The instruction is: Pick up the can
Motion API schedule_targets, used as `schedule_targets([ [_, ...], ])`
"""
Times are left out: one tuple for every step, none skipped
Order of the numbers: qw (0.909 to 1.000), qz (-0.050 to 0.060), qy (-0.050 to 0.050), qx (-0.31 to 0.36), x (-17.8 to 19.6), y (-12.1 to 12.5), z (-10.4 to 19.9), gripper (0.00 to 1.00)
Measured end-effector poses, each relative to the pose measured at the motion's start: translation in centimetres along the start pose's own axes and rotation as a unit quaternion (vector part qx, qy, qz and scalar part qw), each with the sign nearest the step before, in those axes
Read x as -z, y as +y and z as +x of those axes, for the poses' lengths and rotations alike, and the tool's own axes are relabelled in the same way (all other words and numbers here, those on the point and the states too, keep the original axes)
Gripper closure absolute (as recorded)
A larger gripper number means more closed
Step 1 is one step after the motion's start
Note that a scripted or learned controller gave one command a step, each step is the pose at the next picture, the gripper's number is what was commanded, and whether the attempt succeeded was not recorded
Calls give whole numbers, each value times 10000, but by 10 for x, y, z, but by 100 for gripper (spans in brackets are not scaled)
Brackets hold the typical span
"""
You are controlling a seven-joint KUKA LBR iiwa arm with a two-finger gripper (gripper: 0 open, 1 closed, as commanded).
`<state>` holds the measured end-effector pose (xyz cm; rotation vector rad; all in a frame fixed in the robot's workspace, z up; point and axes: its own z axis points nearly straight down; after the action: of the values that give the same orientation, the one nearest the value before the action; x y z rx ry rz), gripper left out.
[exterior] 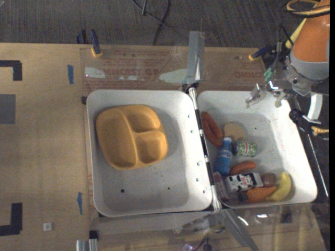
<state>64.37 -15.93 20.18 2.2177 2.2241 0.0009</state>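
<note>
The can is seen lying on its side near the middle of the right bin, just right of a blue bottle and above a sausage. The end effector is held over the bin's far edge, well apart from the can; whether it is open cannot be told. A yellow divided plate is set in the left bin.

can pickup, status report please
Pincer over right bin's back edge, holding nothing. Can lying mid-bin, untouched. Blue bottle and sausage crowd it.
</note>
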Motion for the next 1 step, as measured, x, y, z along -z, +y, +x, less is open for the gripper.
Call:
schedule_targets([
  [9999,4,-1,-107,-33,-26,0,0],
])
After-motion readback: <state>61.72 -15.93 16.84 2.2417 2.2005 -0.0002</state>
